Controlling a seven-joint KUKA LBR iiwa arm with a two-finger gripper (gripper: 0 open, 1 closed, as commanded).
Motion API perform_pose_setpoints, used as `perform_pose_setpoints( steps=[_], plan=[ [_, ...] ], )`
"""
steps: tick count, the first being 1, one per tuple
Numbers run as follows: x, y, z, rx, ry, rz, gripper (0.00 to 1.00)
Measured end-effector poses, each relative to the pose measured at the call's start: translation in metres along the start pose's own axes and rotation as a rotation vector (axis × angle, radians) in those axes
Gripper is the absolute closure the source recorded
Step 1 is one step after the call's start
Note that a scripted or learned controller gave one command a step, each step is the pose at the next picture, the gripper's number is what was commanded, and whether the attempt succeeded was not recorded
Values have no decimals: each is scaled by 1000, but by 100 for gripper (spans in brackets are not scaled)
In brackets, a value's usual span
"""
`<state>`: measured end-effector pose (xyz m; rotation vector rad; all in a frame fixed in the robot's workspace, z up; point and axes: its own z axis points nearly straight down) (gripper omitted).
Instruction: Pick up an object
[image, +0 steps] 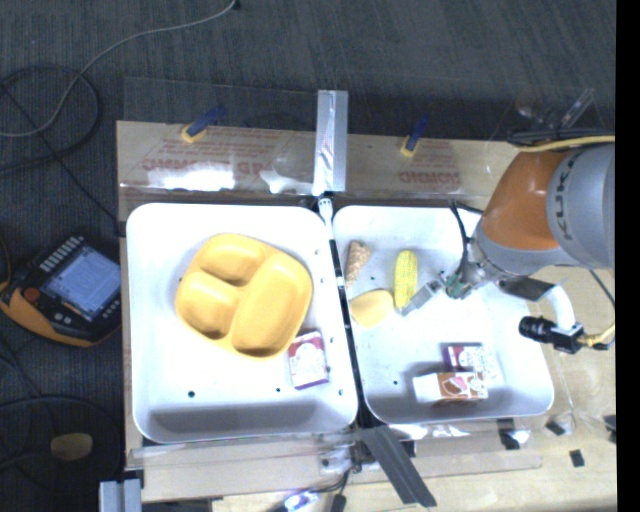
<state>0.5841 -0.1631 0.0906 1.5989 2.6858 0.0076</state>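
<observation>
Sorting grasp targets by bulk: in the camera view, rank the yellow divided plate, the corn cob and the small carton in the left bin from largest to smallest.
1. Yellow divided plate, by far the largest.
2. Small carton and corn cob look alike in size; too close to rank.

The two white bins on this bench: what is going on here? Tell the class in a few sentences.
A grey robot arm with an orange band reaches into the right white bin, its gripper low beside a yellow corn cob. A pale yellow wedge, a tan piece and two small red-and-white cartons also lie there. The left white bin holds a yellow three-part dish and another small carton. Nothing appears to be lifted yet.
</observation>
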Motion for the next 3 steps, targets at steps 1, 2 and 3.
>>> perform_pose_setpoints(
  steps=[1, 2, 3],
  plan=[
    [20, 59, 1, 3, 3, -95, 0],
    [19, 61, -10, -1, 1, -96, 100],
    [60, 78, -93, 13, 10, 44, 100]
  ],
)
